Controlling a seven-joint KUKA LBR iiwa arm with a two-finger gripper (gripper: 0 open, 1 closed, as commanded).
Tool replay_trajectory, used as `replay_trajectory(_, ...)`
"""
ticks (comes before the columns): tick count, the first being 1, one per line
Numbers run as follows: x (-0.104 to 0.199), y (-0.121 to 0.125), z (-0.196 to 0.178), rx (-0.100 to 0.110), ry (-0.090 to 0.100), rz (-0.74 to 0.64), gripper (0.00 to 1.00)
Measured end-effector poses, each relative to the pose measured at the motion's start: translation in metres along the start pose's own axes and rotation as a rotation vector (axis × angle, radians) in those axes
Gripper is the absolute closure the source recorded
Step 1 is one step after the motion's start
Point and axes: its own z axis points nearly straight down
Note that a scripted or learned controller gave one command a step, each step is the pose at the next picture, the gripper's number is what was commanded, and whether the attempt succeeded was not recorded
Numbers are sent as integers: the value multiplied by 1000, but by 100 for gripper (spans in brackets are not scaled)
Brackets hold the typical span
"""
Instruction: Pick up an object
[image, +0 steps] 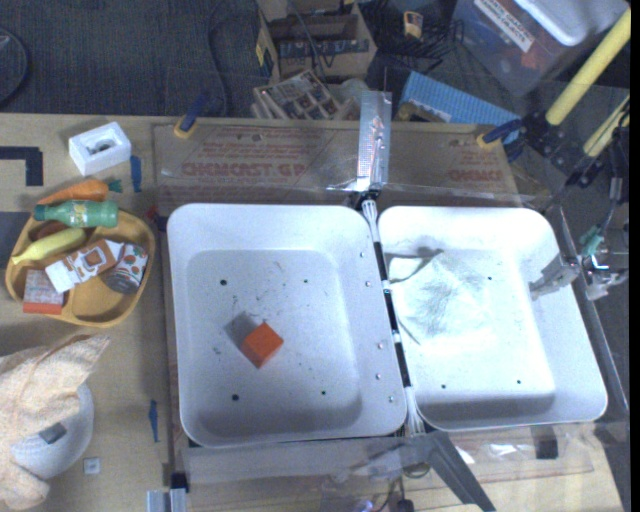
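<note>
Nearest the front edge, at left off the bins: crumpled pale cloth (45, 385). Next up, in the left bin (190, 300), a bit left of centre on the floor: orange block (264, 344), tilted cornerwise, touching or just beside a small grey piece (240, 327) on its far-left side (separate thing or shadow, can't tell). Clear room all round the block, well away from the walls. Across the divider: right bin (570, 380), scuffed grey marks on the floor. At its right rim, mid-height: what looks like the gripper (562, 277), well apart from the block, nothing seen in it; how far open, cannot tell (too small, partly cut off). Farther back at left: yellow bowl (110, 310) of toy food with a green bottle (78, 213) on top, then a small white box (100, 147). Judged step: before the approach, grasp not yet begun. Next move by this reading: travel left over the divider to above the block, open wide enough for its width, line up with two flat faces given the tilt, descend straight, avoid nudging the grey piece, close, lift.
</note>
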Motion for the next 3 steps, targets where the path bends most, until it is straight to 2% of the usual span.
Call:
replay_trajectory(1, 61, 68, 32, -4, -2, 103, 0)
replay_trajectory(2, 74, 157, 109, -3, -3, 46, 0)
replay_trajectory(3, -18, 144, 82, -5, -4, 137, 0)
